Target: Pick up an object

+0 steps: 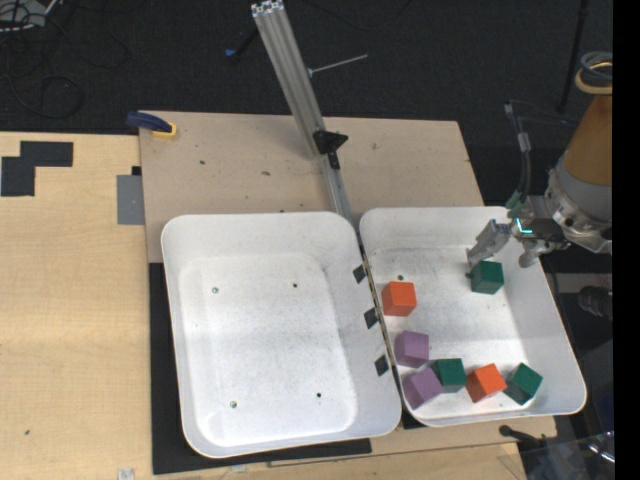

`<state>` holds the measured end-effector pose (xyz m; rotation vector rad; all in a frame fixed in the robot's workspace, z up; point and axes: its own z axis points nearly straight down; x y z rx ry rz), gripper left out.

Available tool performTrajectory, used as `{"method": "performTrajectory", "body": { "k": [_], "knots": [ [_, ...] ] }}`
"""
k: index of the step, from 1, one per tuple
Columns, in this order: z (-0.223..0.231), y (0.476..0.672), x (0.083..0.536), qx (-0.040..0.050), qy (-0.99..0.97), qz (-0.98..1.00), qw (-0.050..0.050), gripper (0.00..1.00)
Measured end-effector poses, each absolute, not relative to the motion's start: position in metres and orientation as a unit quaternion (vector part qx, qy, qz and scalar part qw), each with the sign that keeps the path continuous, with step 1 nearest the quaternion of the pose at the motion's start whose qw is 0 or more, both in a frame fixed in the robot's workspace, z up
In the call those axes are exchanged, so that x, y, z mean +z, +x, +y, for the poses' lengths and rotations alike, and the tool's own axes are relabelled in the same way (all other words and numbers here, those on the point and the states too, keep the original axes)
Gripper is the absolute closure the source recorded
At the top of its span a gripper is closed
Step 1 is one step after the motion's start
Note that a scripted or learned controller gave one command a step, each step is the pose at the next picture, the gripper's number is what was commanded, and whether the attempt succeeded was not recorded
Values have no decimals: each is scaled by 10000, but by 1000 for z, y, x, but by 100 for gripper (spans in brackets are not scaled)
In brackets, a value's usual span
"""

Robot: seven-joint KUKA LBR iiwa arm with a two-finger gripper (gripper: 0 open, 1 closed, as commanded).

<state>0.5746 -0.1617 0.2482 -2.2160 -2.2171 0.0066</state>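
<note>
1. Hanging over the right bin near its far right side, your gripper has its two grey fingers spread apart, with nothing clamped between them.
2. Look just below the fingertips: a dark green cube sits on the bin floor near the right edge. I cannot tell whether the fingers touch it. It rests flat, slightly turned against the bin's sides, and as a cube it has no long axis.
3. Toward the bin's left edge, you have an orange cube, well apart from the gripper.
4. Along the near edge lies a cluster: a purple cube, a second purple cube just beside it, a small green cube, a second orange cube and a green cube in the near right corner.
5. No brand, label or writing can be read on any of them.
6. The left bin touches the right one along their shared edge, where small black clips sit.
7. Both bins stand on a light wooden bench; a slanted aluminium bar rises behind, over dark floor.
</note>
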Motion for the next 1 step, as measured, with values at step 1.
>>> {"method": "performTrajectory", "body": {
  "k": [1],
  "knots": [
    [-162,575,251,7,-7072,-7070,15,0]
  ]
}}
